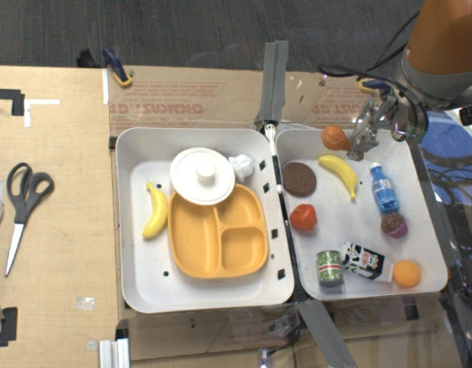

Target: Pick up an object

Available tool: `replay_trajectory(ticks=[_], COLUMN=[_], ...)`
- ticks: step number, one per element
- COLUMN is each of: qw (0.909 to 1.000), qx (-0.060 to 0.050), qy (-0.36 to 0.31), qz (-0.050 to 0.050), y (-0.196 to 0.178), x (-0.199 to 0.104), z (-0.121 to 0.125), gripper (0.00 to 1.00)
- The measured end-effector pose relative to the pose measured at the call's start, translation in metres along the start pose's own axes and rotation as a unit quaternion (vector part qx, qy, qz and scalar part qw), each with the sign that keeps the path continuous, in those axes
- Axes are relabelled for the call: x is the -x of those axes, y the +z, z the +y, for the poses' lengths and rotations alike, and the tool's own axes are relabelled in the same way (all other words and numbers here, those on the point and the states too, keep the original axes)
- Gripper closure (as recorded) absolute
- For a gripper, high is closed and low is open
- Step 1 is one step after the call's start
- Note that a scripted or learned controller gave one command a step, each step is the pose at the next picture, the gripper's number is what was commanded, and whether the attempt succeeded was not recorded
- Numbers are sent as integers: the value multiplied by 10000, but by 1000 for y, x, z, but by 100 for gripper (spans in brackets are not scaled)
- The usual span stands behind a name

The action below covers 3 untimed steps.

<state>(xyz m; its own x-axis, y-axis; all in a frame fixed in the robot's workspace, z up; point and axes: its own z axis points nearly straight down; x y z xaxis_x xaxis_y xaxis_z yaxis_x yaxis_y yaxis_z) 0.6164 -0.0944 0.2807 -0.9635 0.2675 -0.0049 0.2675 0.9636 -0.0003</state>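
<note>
The right bin [420,205] holds an orange fruit [335,137], a yellow banana [341,172], a brown round disc [299,179], a red fruit [303,218], a blue bottle [384,189], a purple-brown lump [394,225], a green can [328,268], a black-and-white carton [364,261] and an orange ball [406,274]. My gripper [358,150] hangs over the bin's far side, just right of the orange fruit and above the banana's upper end. Nothing shows in its grasp.
The left bin [132,205] holds a yellow divided plate [218,240], a white lidded dish [202,175], a second banana [155,210] and a small white piece [242,165]. Scissors [21,198] lie on the bench at far left. A grey post [273,83] stands behind the bins.
</note>
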Motion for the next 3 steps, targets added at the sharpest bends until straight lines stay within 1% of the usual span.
replay_trajectory(ticks=[1, 2, 3], qw=[9679, 8066, 8065], qx=[3, 12, 13], qy=[-2512, -5911, -5912], qz=[11, -20, -19], y=[188, 186, 187], x=[-32, 28, 28], z=[-42, -69, -69], gripper=[100, 100, 0])
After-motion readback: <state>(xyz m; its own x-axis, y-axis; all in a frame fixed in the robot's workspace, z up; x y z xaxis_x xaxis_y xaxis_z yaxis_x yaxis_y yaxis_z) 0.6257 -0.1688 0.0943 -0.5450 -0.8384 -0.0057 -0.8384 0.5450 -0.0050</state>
